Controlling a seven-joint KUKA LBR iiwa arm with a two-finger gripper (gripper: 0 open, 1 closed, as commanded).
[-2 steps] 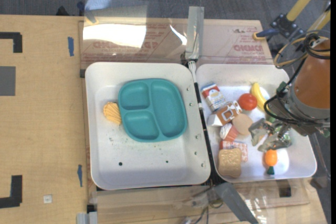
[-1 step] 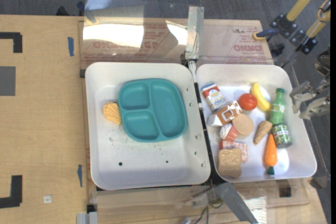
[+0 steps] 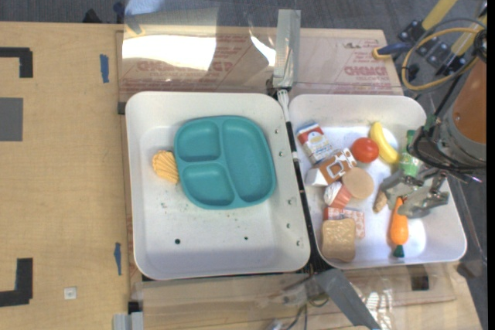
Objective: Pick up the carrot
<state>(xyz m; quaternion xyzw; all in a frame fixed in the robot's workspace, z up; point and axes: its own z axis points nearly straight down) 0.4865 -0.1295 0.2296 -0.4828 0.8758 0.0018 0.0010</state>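
The carrot (image 3: 398, 230) is orange with a green tip and lies upright in the picture near the front right of the right bin (image 3: 448, 243). My gripper (image 3: 413, 195) hangs just above the carrot's upper end, at the end of the arm coming in from the right. Its grey fingers (image 3: 395, 184) stand open, one to the upper left of the carrot's top and one to its right. Nothing is held between them.
The right bin also holds a banana (image 3: 384, 141), a tomato (image 3: 365, 149), a red-and-white carton (image 3: 313, 143), a round tan piece (image 3: 358, 185) and a cracker (image 3: 339, 239), all left of the carrot. In the left bin (image 3: 155, 243) are a teal divided plate (image 3: 224, 162) and a yellow shell (image 3: 165, 165).
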